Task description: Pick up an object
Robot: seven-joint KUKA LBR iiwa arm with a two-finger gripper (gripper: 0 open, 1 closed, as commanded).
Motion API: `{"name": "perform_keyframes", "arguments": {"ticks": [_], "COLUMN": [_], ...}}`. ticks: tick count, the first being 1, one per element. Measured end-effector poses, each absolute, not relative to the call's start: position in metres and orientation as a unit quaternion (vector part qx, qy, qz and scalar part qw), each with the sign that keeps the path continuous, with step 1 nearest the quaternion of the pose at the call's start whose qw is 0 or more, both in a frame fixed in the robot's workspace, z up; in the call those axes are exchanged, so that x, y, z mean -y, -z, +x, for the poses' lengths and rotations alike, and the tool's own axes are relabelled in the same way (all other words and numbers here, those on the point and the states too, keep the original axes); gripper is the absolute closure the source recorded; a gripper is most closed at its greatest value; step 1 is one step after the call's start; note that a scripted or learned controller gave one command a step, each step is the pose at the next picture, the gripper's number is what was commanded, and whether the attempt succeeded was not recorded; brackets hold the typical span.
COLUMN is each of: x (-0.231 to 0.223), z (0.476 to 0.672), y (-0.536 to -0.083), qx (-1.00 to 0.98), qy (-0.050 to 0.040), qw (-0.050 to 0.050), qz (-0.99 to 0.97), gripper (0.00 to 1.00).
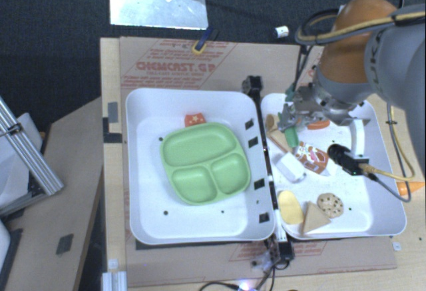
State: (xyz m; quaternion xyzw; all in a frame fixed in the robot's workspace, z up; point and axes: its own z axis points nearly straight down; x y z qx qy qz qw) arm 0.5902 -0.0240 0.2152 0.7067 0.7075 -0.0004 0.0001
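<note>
The claw point(291, 128) hangs low in the right bin point(389, 216), mid-reach for a pick; I can't tell how it's set. A red-patterned packet point(313, 158) lies just below-right of it, untouched. Next: settle over one item and close

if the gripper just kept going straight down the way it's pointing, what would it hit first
Probably the long tan stick-shaped piece lying near the left wall of the right white bin. The gripper hangs just above it, pointing down. Depth is unclear from this slanted view, so it might instead land on bare bin floor beside it.
</note>
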Motion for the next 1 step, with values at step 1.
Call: {"name": "perform_keyframes", "arguments": {"ticks": [1], "x": [0.0201], "z": [0.5953], "y": [-0.2168], "qx": [-0.709], "qy": [-0.0007], "qw": [0.001], "qz": [0.705], "gripper": [1.0]}}
